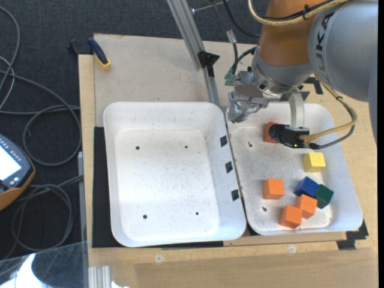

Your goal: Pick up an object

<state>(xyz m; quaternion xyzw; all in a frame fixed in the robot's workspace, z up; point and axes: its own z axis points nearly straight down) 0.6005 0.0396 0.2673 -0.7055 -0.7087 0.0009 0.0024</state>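
My gripper (239, 111) hangs over the far left corner of the right bin (252, 155), close to the rim shared with the left bin. Nothing shows beneath it or in it. A red block (270, 132) lies just to its right, partly hidden by a black fitting on the arm. Nearer the front lie a yellow block (314, 161), an orange block (273, 188), a blue block (307, 185) and a dark green block (324, 195). Two more orange blocks (307, 204) (291, 216) sit by the front rim.
The left bin (162, 173) stands beside the right one, their rims touching. A slanted metal rail (192, 35) runs from the top down to the bins' far junction. Cables and a handheld device (12, 173) lie on the floor at left.
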